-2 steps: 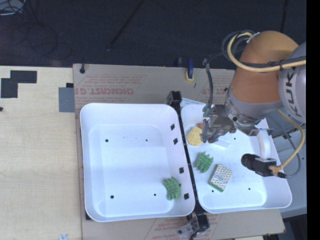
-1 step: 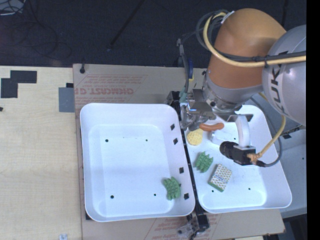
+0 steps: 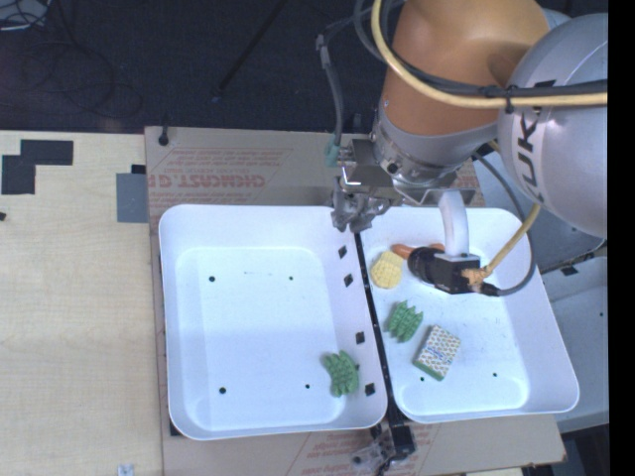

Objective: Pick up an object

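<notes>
gripper [image 3: 350,216]: grey metal two-finger claw, hanging at the 12 o'clock end of the ridge where the two bins meet. nothing seen in it. we cannot tell whether the claw is spread or pressed together; it is too dark and small.

left shallow white plastic bin [image 3: 258,315]: one dark green knobbly plastic clump [image 3: 340,373] in the 5 o'clock corner, close against the inner wall. we judge this an awkward approach.

right shallow white plastic bin [image 3: 501,365]: four candidates, all toward its 9 o'clock side.
- yellow knobbly round plastic piece [image 3: 386,270] at 10 o'clock, nearest the claw.
- small orange piece [image 3: 402,251] just beside it, at its 1 o'clock; partly hidden, shape unclear.
- lighter green knobbly plastic clump [image 3: 403,321] at 8 o'clock, apart from the others.
- green-and-white speckled block [image 3: 437,352] at 6 o'clock, lying tilted.

our reading: the pick is not yet made. the claw sits over the ridge, not over any piece, so it must shift toward 4 o'clock before descending. we judge the yellow piece the shortest reach.
</notes>
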Controlling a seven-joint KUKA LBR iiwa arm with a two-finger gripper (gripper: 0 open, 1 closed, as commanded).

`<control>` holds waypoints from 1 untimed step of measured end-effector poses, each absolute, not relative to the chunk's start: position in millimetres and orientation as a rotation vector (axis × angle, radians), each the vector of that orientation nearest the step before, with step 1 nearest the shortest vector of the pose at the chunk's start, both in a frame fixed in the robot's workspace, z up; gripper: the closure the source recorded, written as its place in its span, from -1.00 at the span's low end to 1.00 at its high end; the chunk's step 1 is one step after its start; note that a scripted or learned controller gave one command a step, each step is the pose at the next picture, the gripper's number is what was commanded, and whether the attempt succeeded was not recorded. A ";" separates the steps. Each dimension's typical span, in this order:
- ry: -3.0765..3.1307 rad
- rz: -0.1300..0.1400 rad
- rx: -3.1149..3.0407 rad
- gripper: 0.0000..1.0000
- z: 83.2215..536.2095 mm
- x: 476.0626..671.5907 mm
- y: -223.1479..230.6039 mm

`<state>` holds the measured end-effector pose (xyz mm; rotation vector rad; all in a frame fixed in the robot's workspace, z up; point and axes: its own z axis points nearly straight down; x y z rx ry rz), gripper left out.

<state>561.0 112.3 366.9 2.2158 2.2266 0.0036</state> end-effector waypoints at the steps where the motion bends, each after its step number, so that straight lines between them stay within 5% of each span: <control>1: 2.225 -0.019 2.230 1.00 300.2 496.9 83.8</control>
